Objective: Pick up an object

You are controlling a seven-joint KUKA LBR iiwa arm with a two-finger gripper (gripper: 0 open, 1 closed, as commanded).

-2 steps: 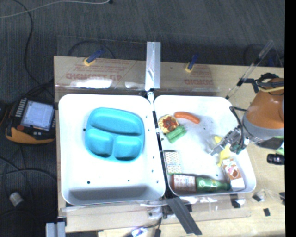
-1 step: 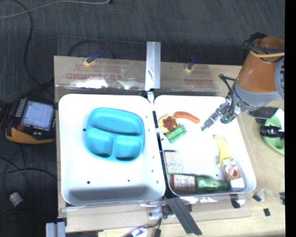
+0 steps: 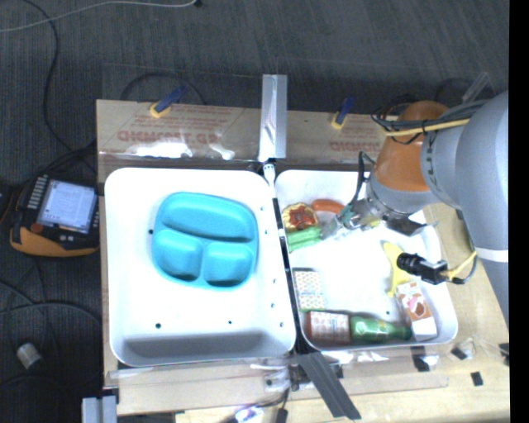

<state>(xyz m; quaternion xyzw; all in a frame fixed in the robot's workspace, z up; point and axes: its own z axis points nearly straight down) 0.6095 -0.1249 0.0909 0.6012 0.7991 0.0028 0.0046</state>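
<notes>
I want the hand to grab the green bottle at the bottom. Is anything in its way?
Nothing visible blocks it. The hand is at the right bin's top; bare white floor lies between it and the green bottle.

lab: taped bench (image 3: pixel 190 132), cables (image 3: pixel 33 25)

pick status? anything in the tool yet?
Done: the arm has reached into the right bin, and the tool is low at its far-left corner among the small items beside the green piece. In hand: nothing visibly lifted; grip unclear. Left: grasp and raise. The bottle lies untouched.
</notes>
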